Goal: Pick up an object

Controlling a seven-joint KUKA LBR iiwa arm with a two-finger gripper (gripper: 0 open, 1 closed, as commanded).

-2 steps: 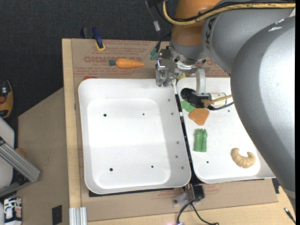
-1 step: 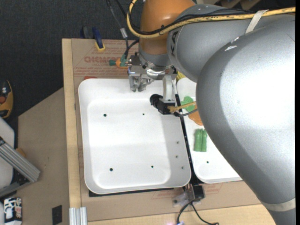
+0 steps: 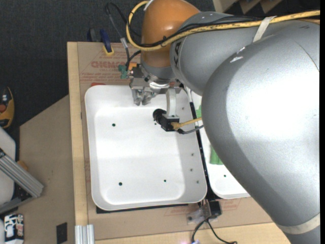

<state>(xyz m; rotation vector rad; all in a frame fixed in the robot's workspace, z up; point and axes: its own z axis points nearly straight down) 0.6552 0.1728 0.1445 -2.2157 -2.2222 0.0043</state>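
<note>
My gripper [image 3: 142,97] hangs over the far edge of the left white bin [image 3: 101,151], just below the arm's orange band [image 3: 162,24]. Nothing shows under or beside it on the bin floor there. A green object [image 3: 215,155] lies in the right bin [image 3: 226,187], mostly hidden behind the big grey arm link. A black fitting with a yellow cable [image 3: 163,120] hangs from the wrist over the left bin's right side.
The left bin's floor carries a few small dark dots [image 3: 120,183]. The grey arm [image 3: 264,111] covers most of the right bin. A blue-and-yellow clamp [image 3: 106,42] sits on the bench's far edge. Cables trail at the front edge [image 3: 208,212].
</note>
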